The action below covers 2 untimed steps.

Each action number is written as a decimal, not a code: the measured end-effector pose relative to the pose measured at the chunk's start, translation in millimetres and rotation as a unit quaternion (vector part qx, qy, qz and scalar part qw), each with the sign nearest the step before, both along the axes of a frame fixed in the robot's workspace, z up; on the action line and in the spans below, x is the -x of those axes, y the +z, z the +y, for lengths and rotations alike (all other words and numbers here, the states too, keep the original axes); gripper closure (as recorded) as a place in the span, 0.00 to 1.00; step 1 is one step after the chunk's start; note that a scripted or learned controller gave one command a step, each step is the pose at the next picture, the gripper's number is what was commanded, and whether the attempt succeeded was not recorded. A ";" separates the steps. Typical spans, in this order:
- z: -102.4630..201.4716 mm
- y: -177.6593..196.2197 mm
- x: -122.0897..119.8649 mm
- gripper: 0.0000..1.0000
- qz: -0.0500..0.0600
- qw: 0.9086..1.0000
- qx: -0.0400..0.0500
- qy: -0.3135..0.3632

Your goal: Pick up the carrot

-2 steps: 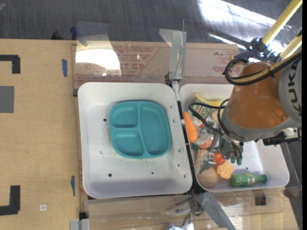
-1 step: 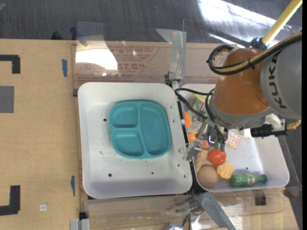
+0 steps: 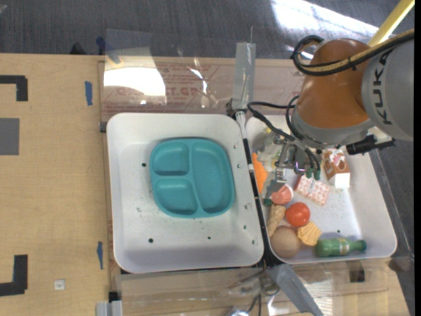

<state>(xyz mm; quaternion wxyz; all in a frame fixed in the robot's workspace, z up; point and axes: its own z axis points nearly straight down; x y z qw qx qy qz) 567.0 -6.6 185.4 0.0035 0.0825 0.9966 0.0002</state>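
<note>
The carrot (image 3: 259, 174) is a small orange piece lying against the left wall of the right bin (image 3: 375, 196), near the divider between the bins. My gripper (image 3: 295, 166) hangs over the upper middle of that bin, just right of the carrot and apart from it. It looks open, with nothing visible between its fingers. The arm's orange band and grey wrist cover the bin's back part.
Below the gripper lie a pink-red slice (image 3: 281, 194), a pink wafer (image 3: 312, 189), a red tomato (image 3: 298, 214), a potato (image 3: 285, 241) and a green bottle (image 3: 339, 246). A brown and white box (image 3: 335, 165) sits at the right. The left bin (image 3: 125, 196) holds a teal divided plate (image 3: 193, 176).
</note>
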 end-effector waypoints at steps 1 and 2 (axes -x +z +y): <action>-2.3 0.2 -3.2 0.00 0.000 0.999 0.000 0.040; 5.5 0.2 -1.8 0.00 0.001 0.997 0.000 0.081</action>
